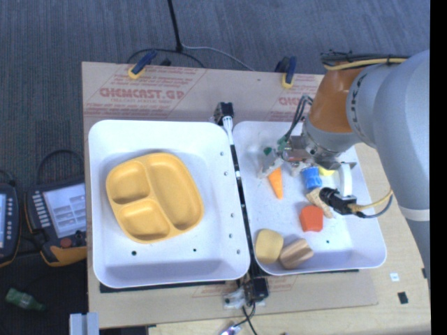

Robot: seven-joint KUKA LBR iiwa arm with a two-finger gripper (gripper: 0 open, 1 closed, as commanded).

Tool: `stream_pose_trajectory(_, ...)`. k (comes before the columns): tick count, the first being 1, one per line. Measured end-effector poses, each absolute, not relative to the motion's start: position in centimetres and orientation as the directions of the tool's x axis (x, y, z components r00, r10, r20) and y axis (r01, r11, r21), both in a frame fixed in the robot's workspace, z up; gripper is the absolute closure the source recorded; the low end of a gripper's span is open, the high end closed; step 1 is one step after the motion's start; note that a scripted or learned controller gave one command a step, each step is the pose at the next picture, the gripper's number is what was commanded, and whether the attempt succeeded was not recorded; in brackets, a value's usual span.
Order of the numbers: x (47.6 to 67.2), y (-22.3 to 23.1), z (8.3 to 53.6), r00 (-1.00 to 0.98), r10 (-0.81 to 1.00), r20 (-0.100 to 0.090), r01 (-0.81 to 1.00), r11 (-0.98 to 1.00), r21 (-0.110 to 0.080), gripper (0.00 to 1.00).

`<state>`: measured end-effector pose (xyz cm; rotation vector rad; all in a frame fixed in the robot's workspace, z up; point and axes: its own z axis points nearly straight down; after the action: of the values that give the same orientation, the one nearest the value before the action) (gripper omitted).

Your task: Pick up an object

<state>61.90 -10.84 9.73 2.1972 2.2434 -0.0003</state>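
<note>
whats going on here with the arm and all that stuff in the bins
A grey robot arm with an orange band reaches in from the right, its gripper low over the right bin, near the orange carrot-shaped piece. Nothing is visibly held. Also in that bin are a blue object, an orange-red block, and two tan bread-like pieces at the front. The left bin holds a yellow divided plate.

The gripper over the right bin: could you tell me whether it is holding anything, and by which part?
It cannot be told: the gripper hangs above the orange carrot.
</note>
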Motion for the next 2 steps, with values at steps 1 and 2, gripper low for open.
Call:
stream_pose_trajectory(1, 57.4, -10.7, 9.3, -0.007, 1.000, -0.007, 1.000, 0.007, 0.026, 0.00)
stream_pose_trajectory(2, 57.4, -10.7, 10.4, -0.006, 1.000, -0.004, 1.000, 0.006, 0.024, 1.00)
